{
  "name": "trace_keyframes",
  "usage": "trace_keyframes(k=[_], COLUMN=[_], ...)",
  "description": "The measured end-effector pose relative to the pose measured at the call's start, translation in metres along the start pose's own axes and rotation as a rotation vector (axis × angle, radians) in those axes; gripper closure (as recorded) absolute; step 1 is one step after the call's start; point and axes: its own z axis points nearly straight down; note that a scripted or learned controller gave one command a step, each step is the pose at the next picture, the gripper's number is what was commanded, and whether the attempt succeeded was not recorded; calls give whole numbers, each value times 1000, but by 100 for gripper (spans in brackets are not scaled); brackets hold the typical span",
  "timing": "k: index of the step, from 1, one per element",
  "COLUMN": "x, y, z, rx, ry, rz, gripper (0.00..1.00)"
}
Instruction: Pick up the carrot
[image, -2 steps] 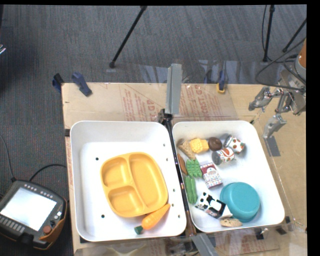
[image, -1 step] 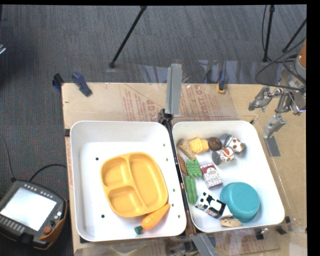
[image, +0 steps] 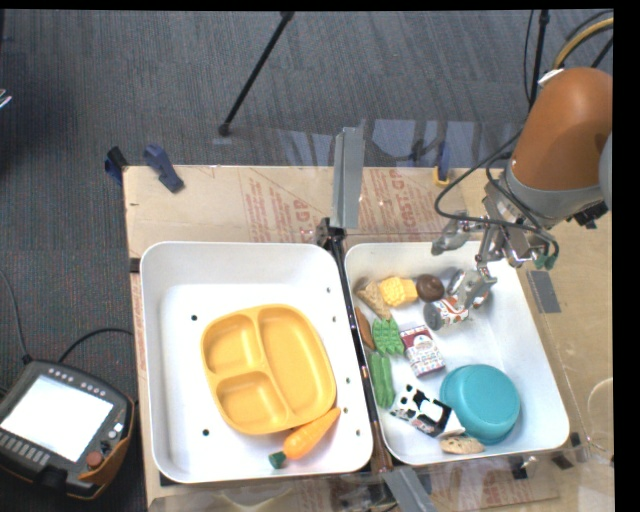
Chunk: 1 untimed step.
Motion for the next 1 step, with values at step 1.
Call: trace_keyframes(k=[1], x=[-5], y=[55], z=[126], rx=[2], ry=[-3], rz=[-106], gripper=[0])
